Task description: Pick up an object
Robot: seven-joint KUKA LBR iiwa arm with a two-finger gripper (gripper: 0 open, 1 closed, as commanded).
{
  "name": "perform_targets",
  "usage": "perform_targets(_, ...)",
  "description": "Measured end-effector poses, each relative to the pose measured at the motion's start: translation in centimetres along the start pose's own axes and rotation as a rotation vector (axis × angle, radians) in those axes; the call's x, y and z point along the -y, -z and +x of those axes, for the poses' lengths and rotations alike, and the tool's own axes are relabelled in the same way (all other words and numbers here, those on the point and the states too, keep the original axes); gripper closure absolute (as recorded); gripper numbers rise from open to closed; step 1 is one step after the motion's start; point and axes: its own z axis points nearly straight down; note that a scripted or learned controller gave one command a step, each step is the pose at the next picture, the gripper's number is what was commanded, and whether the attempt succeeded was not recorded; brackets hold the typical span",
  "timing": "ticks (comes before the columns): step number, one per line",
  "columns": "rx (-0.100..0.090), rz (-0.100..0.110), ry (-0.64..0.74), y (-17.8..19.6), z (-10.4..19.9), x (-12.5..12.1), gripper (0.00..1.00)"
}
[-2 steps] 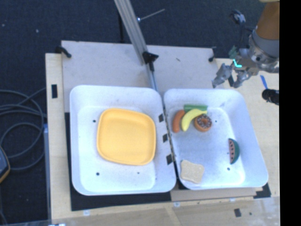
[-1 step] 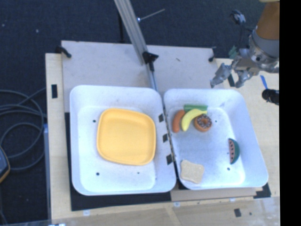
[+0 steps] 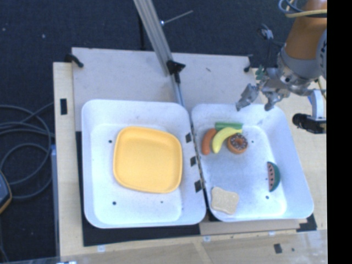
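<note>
Gripper (image 3: 257, 100) hovers over the right white bin's (image 3: 291, 147) far rim, fingers spread open, holding nothing. Best move, I'd judge: descend straight over the yellow plastic banana (image 3: 220, 140), centre, then close.

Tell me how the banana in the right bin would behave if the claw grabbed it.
The banana looks like smooth toy plastic, so probably stiff, light and a bit slippery. Its curved shape may rock or pivot when nudged. It touches the carrot and donut, so they would likely shift too.

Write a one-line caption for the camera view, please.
Open gripper above the right bin holding toy banana, donut, watermelon slice, bread; yellow plate left.
</note>
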Motion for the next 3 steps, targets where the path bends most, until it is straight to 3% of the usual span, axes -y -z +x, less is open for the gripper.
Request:
perform_targets(2,0.000,0.001,0.000,-11.8,0.8,0.9,0.00)
perform_targets(3,0.000,-0.006,-0.001,-10.4,0.8,0.7,1.00)
